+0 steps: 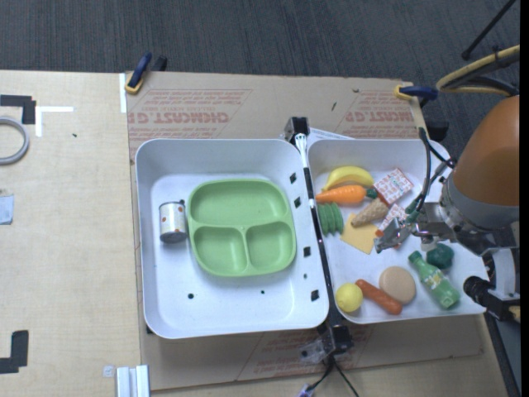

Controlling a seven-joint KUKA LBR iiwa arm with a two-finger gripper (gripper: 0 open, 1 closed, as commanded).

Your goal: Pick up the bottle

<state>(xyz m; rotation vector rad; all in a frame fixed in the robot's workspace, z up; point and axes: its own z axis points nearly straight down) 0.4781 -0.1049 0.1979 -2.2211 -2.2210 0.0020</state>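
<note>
Lying flat, the green plastic bottle (435,280) points cap-first toward the right white bin's (463,311) back-left, beside a round bun (399,284); pincer (391,237) state unclear.

Two bins side by side on the bench (66,246). Left bin (157,304): divided tray (242,227) in the middle, small can (172,220) touching the tray's left edge.

Right bin (331,151): banana (350,174) at the back, carrot (342,194) just in front of it, small box (393,185) to their right. Leafy piece (331,218) sits left by the divider, cone (370,212) beside it, flat slice (360,236) in front of the cone. Front row: lemon (349,297) left, sausage (379,296) next to it, bun (398,283) touching the sausage. Bottle (435,281) lies right of the bun, near the right wall. Gripper (392,233) hangs over mid-bin, between slice and bottle, possibly touching nothing.
</note>
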